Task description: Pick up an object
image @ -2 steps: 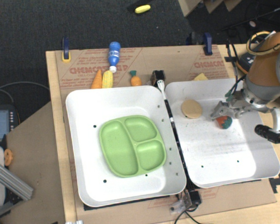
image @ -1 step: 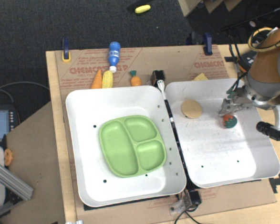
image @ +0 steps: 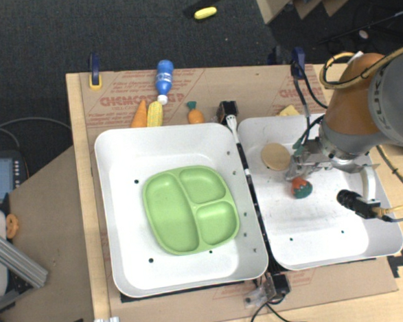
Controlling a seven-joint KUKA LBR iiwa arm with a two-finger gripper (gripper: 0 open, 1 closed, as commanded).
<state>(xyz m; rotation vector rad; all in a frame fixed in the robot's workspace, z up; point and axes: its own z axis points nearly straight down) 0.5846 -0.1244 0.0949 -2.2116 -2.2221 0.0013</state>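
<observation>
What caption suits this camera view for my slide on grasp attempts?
Gripper poised over a small red-green object in the right bin; green divided plate in the left bin.

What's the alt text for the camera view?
The robot's hand sits right above a small red-and-green toy in the right bin, beside a tan disc. The left bin holds a green divided plate.

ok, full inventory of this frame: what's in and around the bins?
divided plate: 1, green, left bin
left bin: 1, white
right bin: 1, white
round disc: 1, tan, right bin, upper left
small toy: 1, red and green, right bin, below the gripper
bottle: 1, white with blue cap, bench behind left bin
corn: 1, yellow, same bench edge
carrot: 1, orange, same edge
yellow object: 1, floor beyond bench
gripper: 1, grey, over right bin; finger state unclear
</observation>
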